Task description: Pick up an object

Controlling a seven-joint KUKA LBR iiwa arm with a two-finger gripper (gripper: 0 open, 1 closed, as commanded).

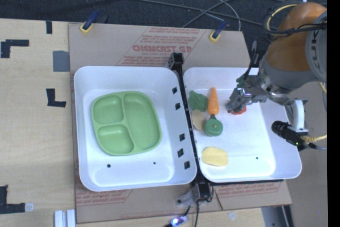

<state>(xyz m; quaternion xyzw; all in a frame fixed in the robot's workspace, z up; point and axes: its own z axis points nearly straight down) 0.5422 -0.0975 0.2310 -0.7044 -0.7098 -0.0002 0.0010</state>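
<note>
My gripper [236, 105] reaches down into the right bin [265, 141], just right of the toy pile. A small red object [238, 110] peeks out right under the fingertips, touching or nearly touching them. Left of it lie an orange carrot [212, 101], a green leafy piece [198, 100], a green round piece [213, 126] and a pale beige piece [198, 120]. A yellow lemon-like piece [214, 157] rests nearer the front of the bin.
The left bin [87, 82] holds a green divided plate [126, 122]. A black divider [183, 114] runs between the two bins. The arm's grey body and orange band [297, 34] hang over the right bin's far right corner. Cables cross the dark floor behind.
</note>
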